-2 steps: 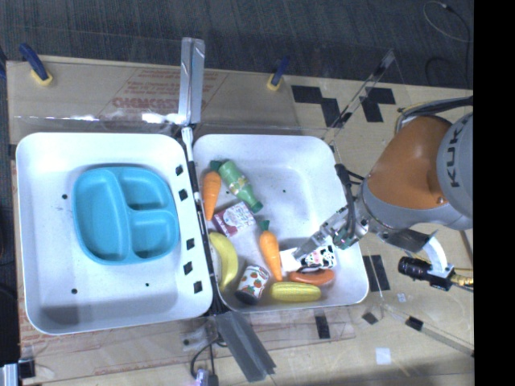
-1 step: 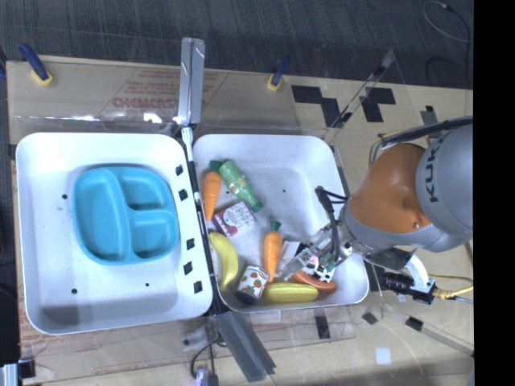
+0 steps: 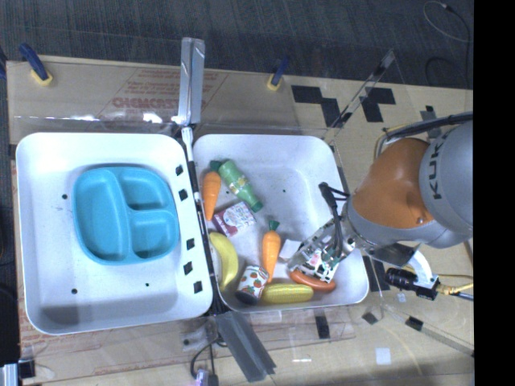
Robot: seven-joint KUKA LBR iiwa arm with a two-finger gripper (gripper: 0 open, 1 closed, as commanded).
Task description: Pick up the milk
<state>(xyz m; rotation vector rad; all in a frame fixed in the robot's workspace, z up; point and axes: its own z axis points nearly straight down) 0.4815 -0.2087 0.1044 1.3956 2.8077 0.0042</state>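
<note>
At the right bin's (image 3: 265,147) near edge lie a yellow squash-shaped toy (image 3: 286,293) and a small strawberry-printed carton (image 3: 253,281). Just beyond, in the near right corner, the two-finger gripper (image 3: 320,256) sits low over a black-and-white cow-patterned milk carton (image 3: 319,264), which rests on an orange toy. Whether the jaws are wide or closed on the carton cannot be told. The carton's long axis runs diagonally, directly beneath the gripper. Farther off lie two orange carrots (image 3: 270,249), a yellow banana (image 3: 224,257) and a green bottle (image 3: 239,184); the left bin holds a blue divided tray (image 3: 127,213).
</note>
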